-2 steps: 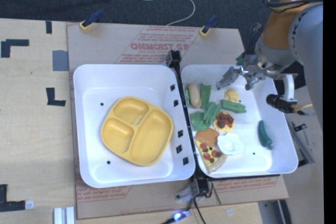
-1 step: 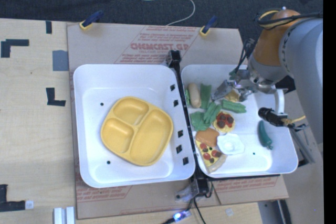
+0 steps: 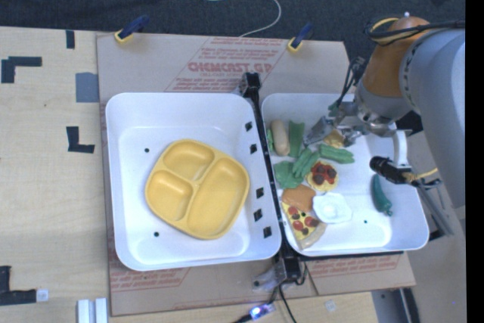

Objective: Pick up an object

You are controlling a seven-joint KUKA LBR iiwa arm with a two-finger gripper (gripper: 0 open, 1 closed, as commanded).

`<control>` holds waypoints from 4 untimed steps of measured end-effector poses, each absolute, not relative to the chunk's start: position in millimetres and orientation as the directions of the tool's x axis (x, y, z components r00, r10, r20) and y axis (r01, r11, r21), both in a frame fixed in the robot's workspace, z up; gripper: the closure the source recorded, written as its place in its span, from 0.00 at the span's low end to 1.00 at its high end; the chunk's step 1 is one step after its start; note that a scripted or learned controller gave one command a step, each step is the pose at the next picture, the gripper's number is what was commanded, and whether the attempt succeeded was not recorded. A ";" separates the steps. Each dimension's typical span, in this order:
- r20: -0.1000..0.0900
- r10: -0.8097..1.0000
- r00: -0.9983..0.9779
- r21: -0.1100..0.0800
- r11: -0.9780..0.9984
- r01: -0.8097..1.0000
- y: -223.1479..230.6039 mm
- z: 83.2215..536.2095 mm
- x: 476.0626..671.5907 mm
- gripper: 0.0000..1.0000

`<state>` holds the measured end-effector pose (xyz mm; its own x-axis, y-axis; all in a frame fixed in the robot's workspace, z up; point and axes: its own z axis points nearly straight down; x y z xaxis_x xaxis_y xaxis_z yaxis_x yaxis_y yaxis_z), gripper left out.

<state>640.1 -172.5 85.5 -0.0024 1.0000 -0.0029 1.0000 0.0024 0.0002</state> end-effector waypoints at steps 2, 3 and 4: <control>-0.001 1.000 0.000 0.004 0.000 1.000 -175.7 159.6 639.3 1.00; -0.001 1.000 -0.002 0.005 0.002 1.000 -173.8 223.1 637.7 1.00; 0.000 1.000 -0.001 0.000 0.001 1.000 -173.2 224.4 638.0 1.00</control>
<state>638.0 -173.2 224.4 -0.0012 1.0000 0.0001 1.0000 0.0012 -0.0004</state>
